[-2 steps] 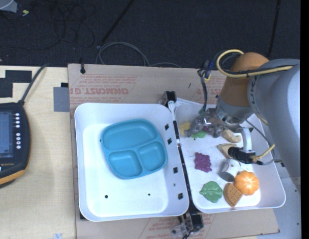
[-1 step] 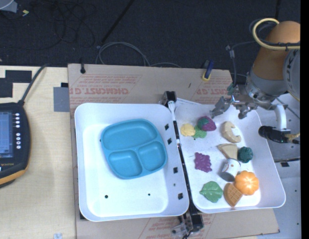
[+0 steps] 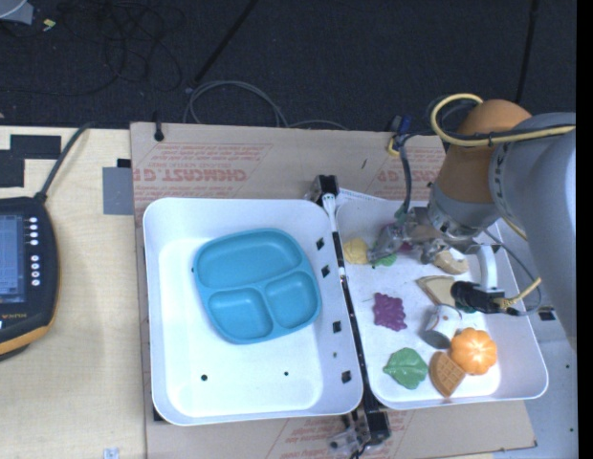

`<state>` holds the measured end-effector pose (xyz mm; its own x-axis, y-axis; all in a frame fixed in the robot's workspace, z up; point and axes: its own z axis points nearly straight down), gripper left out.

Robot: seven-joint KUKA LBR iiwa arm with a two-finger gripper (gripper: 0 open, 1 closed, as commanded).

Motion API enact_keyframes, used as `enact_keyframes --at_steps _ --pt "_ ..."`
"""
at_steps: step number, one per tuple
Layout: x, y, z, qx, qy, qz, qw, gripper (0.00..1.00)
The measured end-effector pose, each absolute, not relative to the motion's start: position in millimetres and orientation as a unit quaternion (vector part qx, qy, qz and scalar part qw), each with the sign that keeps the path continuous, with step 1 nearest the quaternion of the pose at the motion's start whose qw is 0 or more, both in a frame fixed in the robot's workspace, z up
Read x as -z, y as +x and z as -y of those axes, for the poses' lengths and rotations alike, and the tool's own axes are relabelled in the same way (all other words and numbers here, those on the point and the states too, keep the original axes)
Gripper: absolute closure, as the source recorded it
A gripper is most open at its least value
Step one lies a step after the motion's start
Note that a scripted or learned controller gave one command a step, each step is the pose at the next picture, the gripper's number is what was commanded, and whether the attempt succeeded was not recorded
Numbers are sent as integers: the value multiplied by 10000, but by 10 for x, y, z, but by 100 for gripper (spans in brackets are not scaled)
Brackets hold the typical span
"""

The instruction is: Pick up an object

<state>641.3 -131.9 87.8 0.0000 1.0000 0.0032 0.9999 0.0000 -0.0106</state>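
- Nearest the lens, along the right bin's [image 3: 526,390] front edge: sat a green leafy piece [image 3: 406,367], a tan waffle-like piece [image 3: 447,375] and an orange fruit [image 3: 474,350], the last two touching, close to the front right corner.
- Just behind them lay a purple grape cluster [image 3: 389,311] near the bin's middle, well apart from its neighbours.
- Further back rested a yellow lump [image 3: 356,251] against the left wall, by the divider between the bins.
- Hovered low over the back half of the right bin: gripper [image 3: 404,241], reaching in from the right edge, beside the yellow lump and not touching it as far as could be seen.
- Could not tell whether the jaws stood apart or together; too dark and small there, nothing seen between them.
- Filled most of the left bin [image 3: 172,371]: blue divided plate [image 3: 257,284], lying flat.
- Judged the yellow lump the likeliest target: probably a light, hollow plastic toy, stiff, smooth and a bit slippery, hardly fragile.
- Best hold judged across its narrow width, coming straight down, with the wall side left clear.
- Risk judged: rounded shell squirting out sideways against the wall.
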Motion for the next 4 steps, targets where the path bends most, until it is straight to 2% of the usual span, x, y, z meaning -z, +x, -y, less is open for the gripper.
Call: enact_keyframes --at_steps 1,2,3,4 --pt "-933 6431 1330 -14 -7071 7072 20 0" --pt "-865 6437 1021 -16 -7066 7076 8 0" --pt "-1899 6458 1324 10 -7075 7067 -33 0" --pt "-820 6425 1085 -20 -7067 7075 18 0"
